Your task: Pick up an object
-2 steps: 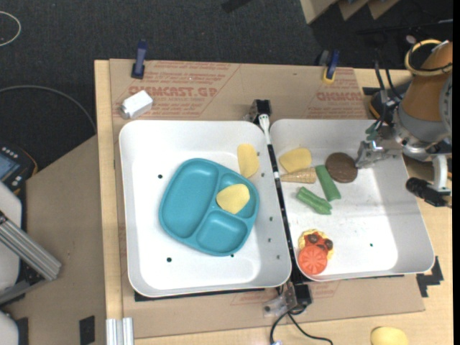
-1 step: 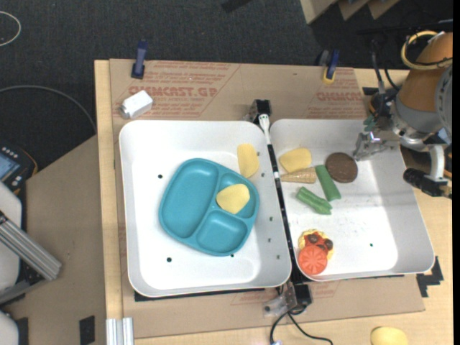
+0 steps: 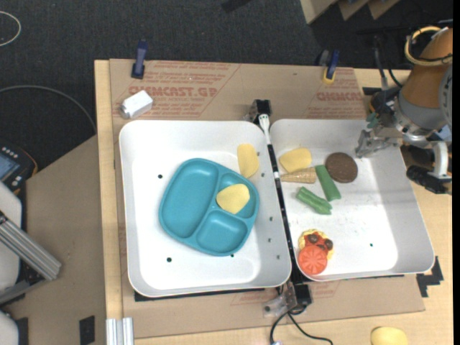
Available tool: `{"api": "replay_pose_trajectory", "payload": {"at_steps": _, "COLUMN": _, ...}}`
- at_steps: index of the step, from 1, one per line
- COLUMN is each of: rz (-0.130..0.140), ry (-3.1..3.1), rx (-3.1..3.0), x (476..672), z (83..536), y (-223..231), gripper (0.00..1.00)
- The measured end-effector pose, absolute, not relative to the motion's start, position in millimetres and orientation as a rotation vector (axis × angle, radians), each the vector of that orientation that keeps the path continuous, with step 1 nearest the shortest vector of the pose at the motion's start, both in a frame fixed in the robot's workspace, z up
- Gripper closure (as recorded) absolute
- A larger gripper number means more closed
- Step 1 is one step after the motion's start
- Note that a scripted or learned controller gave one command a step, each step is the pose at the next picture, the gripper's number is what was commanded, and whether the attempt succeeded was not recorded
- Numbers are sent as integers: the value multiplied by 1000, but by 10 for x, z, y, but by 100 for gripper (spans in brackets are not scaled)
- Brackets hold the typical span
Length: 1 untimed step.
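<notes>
The right bin (image 3: 402, 221) holds a yellow cheese wedge (image 3: 295, 158), a tan cone (image 3: 298, 176), a brown round cookie (image 3: 341, 167), two green sticks (image 3: 327, 183) (image 3: 314, 200) and a red pizza slice (image 3: 314, 254). In the left bin (image 3: 144, 192) a blue divided plate (image 3: 198, 207) carries a pale yellow piece (image 3: 233, 198). Another yellow piece (image 3: 248, 159) lies beside the plate. My gripper (image 3: 368, 142) hangs over the right bin's far right part, just right of the cookie and apart from it. Nothing shows in it.
The grey arm with its orange band (image 3: 424, 85) reaches in from the right over the bin's rim. A small white block (image 3: 136, 104) lies on the bench at the back left. Blue clamps (image 3: 140, 51) (image 3: 330, 67) hold the board's far edge.
</notes>
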<state>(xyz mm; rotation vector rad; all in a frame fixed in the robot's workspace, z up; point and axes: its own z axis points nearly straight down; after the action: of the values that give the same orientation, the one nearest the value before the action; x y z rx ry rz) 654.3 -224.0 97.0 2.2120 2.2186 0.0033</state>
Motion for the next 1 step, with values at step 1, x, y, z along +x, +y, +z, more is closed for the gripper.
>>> {"api": "replay_pose_trajectory", "payload": {"at_steps": 1, "rz": 2, "ry": 2221, "rx": 2217, "x": 6674, "z": 846, "y": -2232, "gripper": 100}}
